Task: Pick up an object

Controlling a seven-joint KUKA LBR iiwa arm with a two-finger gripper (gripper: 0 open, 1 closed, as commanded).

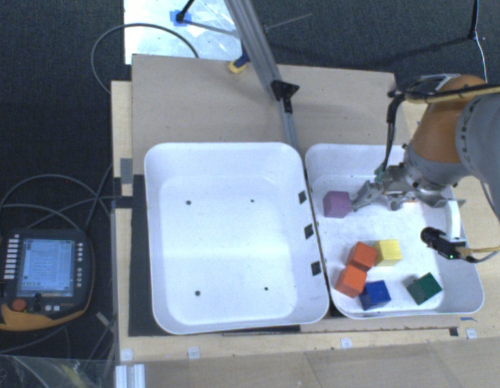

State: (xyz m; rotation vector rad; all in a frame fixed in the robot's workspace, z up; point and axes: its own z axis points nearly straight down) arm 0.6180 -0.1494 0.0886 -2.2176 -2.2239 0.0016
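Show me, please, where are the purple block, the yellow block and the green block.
purple block (337,204), camera view, on its top face.
yellow block (388,251), camera view, on its top face.
green block (425,288), camera view, on its top face.

1. Two white bins: the left bin (225,233) and the right bin (468,293).
2. Two orange blocks (363,255) (351,280), touching, in the right bin.
3. One purple block (337,204), farther back.
4. One yellow block (388,251).
5. One blue block (376,294), nearest.
6. One green block (424,288), right.
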